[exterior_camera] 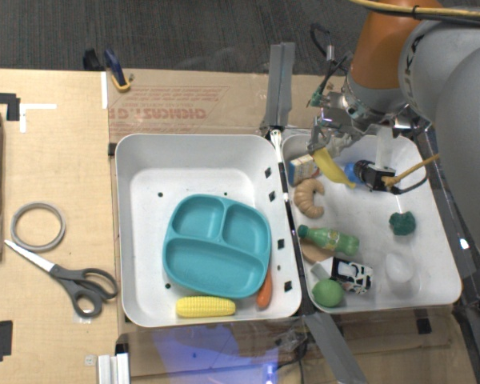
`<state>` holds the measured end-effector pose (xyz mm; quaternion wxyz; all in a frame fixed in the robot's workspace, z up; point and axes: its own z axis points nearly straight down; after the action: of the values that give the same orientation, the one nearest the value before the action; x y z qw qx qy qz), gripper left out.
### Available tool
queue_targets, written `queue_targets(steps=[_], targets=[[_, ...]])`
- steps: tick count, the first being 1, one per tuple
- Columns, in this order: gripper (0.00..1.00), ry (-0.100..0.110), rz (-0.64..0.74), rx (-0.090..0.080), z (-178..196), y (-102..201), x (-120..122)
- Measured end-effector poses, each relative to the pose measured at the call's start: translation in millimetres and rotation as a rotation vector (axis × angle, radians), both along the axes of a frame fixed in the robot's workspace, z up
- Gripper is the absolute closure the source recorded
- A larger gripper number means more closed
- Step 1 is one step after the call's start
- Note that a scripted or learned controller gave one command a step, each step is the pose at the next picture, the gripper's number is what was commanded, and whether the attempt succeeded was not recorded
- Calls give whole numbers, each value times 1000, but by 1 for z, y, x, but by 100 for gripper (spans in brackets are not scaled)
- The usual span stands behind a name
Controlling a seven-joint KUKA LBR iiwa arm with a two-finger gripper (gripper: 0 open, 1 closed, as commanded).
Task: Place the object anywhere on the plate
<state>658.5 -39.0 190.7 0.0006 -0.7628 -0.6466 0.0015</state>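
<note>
The teal divided plate (218,242) lies in the left bin (136,214) with nothing on it. My gripper (326,144) hangs over the back left corner of the right bin (432,294). It is shut on the top end of a yellow banana (331,167), which slants down and to the right just above the bin floor. The plate is well to the left of the gripper and nearer the front.
A corn cob (205,306) and a carrot (264,293) lie beside the plate's front edge. The right bin holds a tan croissant (310,197), green bottle (328,238), broccoli (402,224), lime (328,293) and a black-and-white toy (352,275). Scissors (72,277) and tape roll (38,224) lie on the bench.
</note>
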Motion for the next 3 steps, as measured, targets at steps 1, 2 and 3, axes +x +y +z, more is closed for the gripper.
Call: queue_targets(steps=[1,2,3], targets=[[100,0,78,0,0,17,-58],[100,1,30,1,0,64,-116],[100,1,-51,0,44,93,-172]])
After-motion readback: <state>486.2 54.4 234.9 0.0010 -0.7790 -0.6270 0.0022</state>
